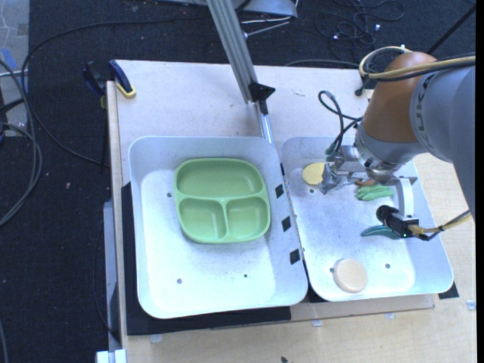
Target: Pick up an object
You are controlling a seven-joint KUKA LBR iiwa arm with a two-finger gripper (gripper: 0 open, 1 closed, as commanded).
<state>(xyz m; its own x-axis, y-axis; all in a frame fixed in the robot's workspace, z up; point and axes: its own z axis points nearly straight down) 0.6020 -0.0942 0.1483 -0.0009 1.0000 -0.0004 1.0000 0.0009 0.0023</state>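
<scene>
In the right bin point(333, 225) lie a yellow round object point(312, 175) near the back left, a green object point(372, 193) beside the gripper, a dark teal piece point(376, 231) further forward, and a cream round object point(351, 275) near the front. My gripper point(338, 174) hangs low over the back of this bin, just right of the yellow object and left of the green one. The wrist hides much of it.
The left bin point(151, 278) holds a light green divided plate point(223, 200). A slanted metal pole point(236, 44) stands behind the bins. A black cable point(412, 229) trails from the wrist over the right bin's right side.
</scene>
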